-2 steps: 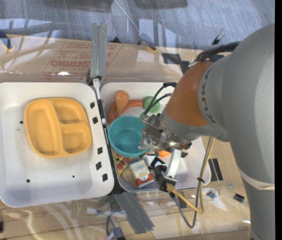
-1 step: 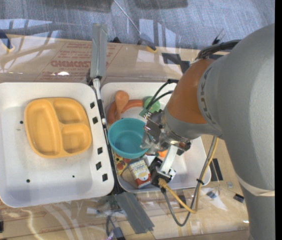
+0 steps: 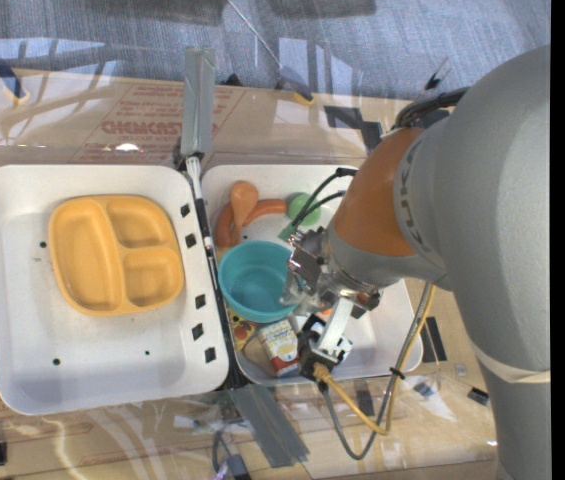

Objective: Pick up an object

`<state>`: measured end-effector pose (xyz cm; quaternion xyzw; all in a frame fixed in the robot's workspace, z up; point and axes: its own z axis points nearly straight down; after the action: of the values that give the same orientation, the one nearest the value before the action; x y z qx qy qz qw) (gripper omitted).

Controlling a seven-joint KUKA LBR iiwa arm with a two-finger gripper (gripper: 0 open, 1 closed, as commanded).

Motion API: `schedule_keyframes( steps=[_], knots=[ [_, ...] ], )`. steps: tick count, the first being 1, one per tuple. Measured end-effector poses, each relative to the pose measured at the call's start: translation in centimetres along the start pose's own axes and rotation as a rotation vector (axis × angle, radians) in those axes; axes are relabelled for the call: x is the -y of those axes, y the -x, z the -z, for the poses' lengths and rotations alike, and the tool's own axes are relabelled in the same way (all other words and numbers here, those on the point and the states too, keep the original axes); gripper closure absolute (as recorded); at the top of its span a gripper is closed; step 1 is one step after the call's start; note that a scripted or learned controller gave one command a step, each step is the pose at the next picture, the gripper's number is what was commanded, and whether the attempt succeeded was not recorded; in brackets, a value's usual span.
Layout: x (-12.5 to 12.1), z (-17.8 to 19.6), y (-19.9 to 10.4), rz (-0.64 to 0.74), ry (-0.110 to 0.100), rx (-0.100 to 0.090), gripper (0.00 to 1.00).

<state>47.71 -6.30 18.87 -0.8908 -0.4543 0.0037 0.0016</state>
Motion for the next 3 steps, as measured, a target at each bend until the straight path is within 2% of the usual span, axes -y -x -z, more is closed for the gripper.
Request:
schedule_keyframes(
  steps=[1, 3],
  knots=[
    [-0.1, 0.71, 0.0, 0.006, -0.005, 0.004, 1.0],
    [-0.52, -0.01, 0.79, -0.058, 0.0, -0.001, 1.0]
  ],
)
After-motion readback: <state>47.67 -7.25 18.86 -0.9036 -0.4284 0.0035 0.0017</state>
